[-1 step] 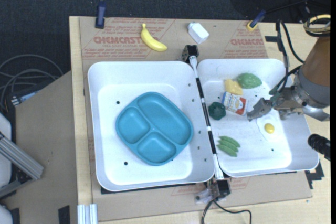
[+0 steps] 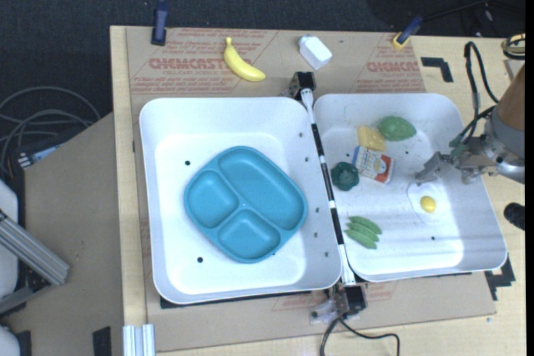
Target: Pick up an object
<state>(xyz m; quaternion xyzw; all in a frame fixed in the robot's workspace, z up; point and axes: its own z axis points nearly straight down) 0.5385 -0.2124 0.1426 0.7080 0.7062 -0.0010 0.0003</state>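
Arm reaching in over the right bin's edge

The claw (image 2: pixel 435 167) hung low at the right bin (image 2: pixel 476 254), just above the fried egg (image 2: pixel 427 203); whether it was open I could not tell, and nothing showed in it. A green ball (image 2: pixel 344 175) and pea pod (image 2: pixel 364 230) lay nearby; the blue plate (image 2: pixel 244 202) sat in the left bin (image 2: pixel 167 179).

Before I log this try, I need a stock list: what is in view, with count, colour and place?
tray: 1, blue, three compartments, left bin
left bin: 1, white
right bin: 1, white
lime: 1, green, right bin, far side
block: 1, yellow, beside lime
carton: 1, white with red and blue, mid right bin
lump: 1, dark green, left of carton
pods: 1, green, near side
egg: 1, white and yellow
banana: 1, yellow, on bench behind left bin
box: 1, white, on bench
gripper: 1, grey, above right bin
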